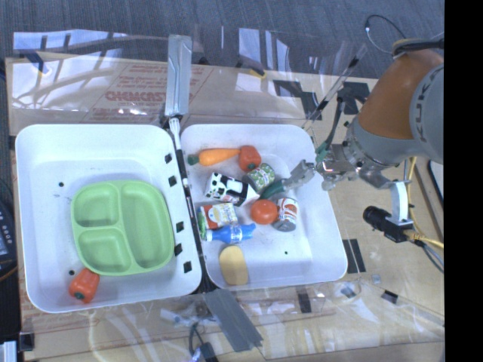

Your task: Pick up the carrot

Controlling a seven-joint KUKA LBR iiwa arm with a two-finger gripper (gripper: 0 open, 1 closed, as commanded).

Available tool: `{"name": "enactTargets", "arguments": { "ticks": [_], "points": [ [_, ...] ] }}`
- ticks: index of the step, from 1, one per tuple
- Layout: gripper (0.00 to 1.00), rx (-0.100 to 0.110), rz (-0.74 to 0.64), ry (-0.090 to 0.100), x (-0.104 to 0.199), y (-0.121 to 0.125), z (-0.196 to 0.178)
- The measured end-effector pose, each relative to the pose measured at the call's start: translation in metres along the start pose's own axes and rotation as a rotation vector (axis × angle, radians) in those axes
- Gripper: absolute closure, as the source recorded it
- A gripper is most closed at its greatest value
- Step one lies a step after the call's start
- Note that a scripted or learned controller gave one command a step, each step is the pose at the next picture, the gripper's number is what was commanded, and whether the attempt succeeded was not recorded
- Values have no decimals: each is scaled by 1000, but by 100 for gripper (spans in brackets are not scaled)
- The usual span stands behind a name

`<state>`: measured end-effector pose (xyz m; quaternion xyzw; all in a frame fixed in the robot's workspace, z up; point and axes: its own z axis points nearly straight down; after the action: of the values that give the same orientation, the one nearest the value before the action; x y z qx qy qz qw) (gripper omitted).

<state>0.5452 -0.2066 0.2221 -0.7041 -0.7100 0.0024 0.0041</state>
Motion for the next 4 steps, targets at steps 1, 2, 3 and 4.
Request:
{"name": "enactTargets", "arguments": {
  "ticks": [1,2,3,4],
  "points": [
    [0,1,-316,0,63,29,53],
    [0,-4,-155,-3,14,28,66],
    [0,-5,-244,-1,13,13,132],
    [100,-1,-249,-1,13,12,124]
  ]
}}
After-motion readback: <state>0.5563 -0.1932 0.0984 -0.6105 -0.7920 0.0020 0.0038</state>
